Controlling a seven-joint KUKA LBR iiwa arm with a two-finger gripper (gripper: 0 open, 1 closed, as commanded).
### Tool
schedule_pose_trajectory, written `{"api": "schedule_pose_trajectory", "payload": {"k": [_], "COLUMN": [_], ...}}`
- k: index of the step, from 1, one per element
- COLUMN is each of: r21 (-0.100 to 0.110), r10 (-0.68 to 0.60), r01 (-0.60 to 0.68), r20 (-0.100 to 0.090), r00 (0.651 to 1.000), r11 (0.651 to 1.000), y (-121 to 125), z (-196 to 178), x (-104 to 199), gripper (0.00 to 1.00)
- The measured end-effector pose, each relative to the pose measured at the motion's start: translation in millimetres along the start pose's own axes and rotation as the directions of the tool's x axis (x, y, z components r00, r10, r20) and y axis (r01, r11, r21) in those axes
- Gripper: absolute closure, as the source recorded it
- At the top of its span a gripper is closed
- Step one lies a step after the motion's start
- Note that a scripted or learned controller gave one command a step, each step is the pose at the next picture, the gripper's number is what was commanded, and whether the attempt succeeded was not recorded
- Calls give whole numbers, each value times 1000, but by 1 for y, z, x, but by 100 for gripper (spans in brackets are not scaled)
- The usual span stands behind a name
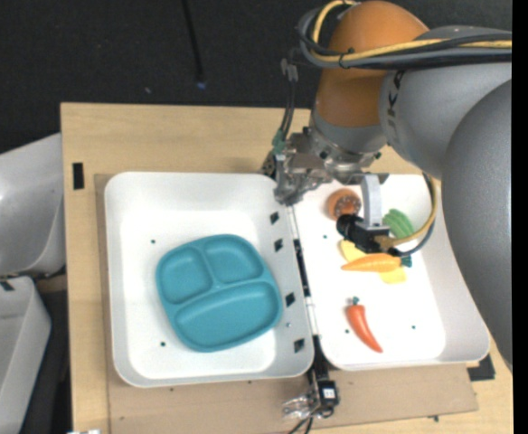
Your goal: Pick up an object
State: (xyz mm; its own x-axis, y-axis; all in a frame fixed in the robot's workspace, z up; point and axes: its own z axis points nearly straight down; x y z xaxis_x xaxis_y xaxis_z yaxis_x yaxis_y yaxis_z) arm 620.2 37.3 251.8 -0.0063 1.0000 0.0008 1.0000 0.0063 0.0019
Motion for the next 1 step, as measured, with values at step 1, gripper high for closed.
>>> {"api": "schedule_pose_trajectory", "payload": {"k": [1], "r21": [1], "r10": [0], "r01": [0], "r20": [0], "r00": [1000], "r11": [1000], "y": [-4], "z": [0], "x": [42], "gripper": [100]}}
